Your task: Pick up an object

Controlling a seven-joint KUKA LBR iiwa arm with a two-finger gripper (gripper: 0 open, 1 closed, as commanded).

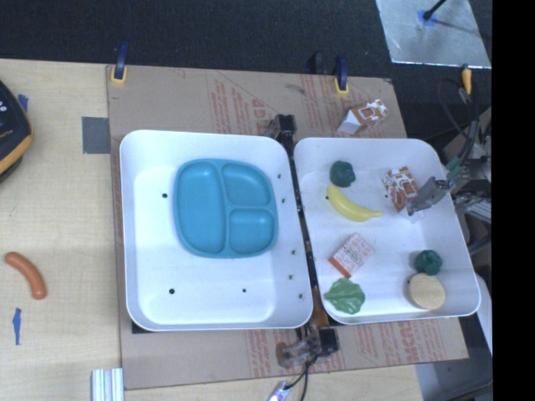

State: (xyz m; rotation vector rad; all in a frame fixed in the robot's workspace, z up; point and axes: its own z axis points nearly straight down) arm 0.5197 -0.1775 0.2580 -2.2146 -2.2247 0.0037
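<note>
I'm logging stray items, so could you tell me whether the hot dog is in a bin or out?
Out. The hot dog lies on the bare bench, left of the left bin, apart from it.

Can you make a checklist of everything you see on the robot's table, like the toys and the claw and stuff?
Surface: cardboard-covered bench, two white bins, left and right.
Job's things: banana, two dark green lumps, leafy green, tan round, two red-white packets.
Clutter: blue divided plate; sausage; packet outside the bins.
Claw: claw beside a packet, holding nothing visible.
Cables: wires at bottom edge.
Surroundings: dark floor.
</note>
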